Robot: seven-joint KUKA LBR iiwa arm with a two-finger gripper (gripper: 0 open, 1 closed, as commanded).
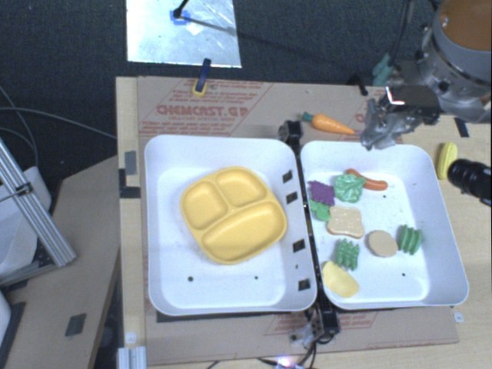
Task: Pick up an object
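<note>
The arm reaches in from the upper right, and its hand (378, 135) hangs above the far rim of the right bin (442, 206), close to the back edge. Whether the hand is released or clenched, I cannot tell; nothing can be seen between its tips.

The right bin holds a scatter of toy food. Near its far side lies a red pepper (370, 181) touching a green lettuce leaf (348, 188), with a purple bunch of grapes (321, 193) just beside the leaf. Below them sits a slice of bread (345, 222), and to its right a round tan cookie (381, 244) next to a green ridged vegetable (410, 238). Another green ridged piece (347, 254) lies below the bread, and a yellow lemon-like piece (340, 279) rests in the near left corner.

A carrot (329, 123) lies on the table (231, 106) outside the bins, just behind the right bin and to the left of the hand.

The left bin (165, 283) carries a yellow divided plate (233, 214), set roughly in its middle.
</note>
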